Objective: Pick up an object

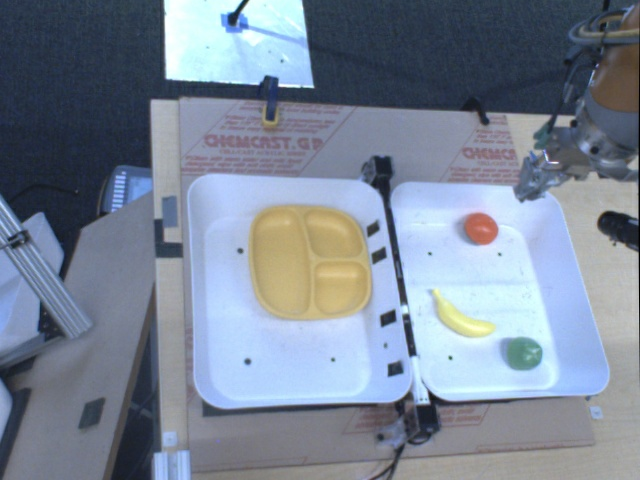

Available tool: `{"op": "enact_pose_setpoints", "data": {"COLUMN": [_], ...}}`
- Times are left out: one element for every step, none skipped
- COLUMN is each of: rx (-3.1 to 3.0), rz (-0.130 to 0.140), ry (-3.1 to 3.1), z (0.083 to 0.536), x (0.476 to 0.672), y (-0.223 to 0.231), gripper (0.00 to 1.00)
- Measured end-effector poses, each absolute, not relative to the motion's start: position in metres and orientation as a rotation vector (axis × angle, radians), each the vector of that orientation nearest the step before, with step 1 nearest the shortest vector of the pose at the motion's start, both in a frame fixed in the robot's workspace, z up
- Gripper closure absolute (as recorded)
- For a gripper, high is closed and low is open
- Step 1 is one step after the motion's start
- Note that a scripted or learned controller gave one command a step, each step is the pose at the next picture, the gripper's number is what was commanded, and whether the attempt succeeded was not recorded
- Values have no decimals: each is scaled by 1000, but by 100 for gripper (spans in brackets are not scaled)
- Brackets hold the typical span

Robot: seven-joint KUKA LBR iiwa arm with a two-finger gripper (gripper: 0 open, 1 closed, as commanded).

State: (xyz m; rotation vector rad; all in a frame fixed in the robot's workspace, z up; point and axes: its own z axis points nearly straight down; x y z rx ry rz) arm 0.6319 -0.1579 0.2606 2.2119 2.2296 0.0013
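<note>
Above the right bin's [560, 258] far right corner hangs the gripper [530, 183]; you cannot tell its opening, and nothing shows in it. Target the orange ball [481, 228] nearby, centre over it, then descend straight.

Dark carpet floor [80, 58]; wooden bench [420, 133].

Robotics lab: test bench [300, 128], white bins [215, 368]
</note>
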Motion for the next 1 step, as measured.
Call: {"op": "enact_pose_setpoints", "data": {"rx": [2212], "rz": [2], "ry": [2234], "z": [248], "x": [613], "y": [-102], "gripper": [100]}}
